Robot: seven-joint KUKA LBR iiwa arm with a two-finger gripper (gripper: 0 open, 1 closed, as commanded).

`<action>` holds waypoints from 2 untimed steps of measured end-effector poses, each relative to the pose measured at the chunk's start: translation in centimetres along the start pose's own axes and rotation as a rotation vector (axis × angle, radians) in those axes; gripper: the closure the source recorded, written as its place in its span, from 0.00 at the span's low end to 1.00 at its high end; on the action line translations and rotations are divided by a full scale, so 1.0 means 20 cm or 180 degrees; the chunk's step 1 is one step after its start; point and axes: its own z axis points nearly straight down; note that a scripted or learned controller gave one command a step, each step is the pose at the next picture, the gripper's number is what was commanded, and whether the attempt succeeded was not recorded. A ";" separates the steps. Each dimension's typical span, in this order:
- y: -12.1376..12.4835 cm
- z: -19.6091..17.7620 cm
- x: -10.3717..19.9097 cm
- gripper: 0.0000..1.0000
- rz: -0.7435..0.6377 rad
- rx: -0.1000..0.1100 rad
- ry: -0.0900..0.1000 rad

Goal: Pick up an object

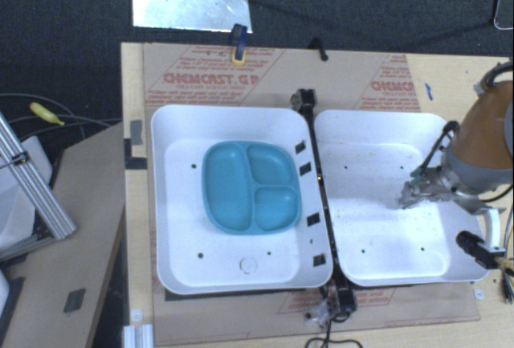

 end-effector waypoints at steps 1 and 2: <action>-0.24 -0.34 0.44 1.00 -0.0025 -0.0001 0.0016; -0.23 -0.85 0.72 1.00 -0.0031 -0.0032 0.0010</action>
